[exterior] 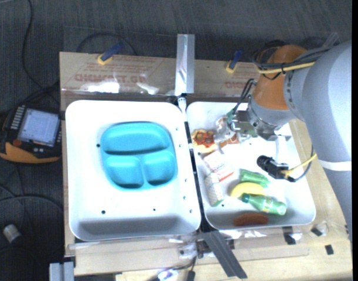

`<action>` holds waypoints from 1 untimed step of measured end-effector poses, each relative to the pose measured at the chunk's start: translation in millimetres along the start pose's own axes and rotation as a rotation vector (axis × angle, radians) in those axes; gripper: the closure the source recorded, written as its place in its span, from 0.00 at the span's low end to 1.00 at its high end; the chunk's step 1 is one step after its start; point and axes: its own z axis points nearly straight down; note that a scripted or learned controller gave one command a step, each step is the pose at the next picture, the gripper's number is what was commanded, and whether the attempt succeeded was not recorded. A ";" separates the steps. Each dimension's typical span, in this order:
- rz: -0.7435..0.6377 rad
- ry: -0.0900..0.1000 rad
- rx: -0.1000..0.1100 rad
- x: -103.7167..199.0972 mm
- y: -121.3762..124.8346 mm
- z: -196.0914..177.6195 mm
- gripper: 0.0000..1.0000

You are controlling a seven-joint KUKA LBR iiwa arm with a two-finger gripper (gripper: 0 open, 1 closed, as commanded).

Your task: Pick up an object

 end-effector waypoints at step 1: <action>0.171 -0.001 0.028 -1.2 33.1 -99.7 1.00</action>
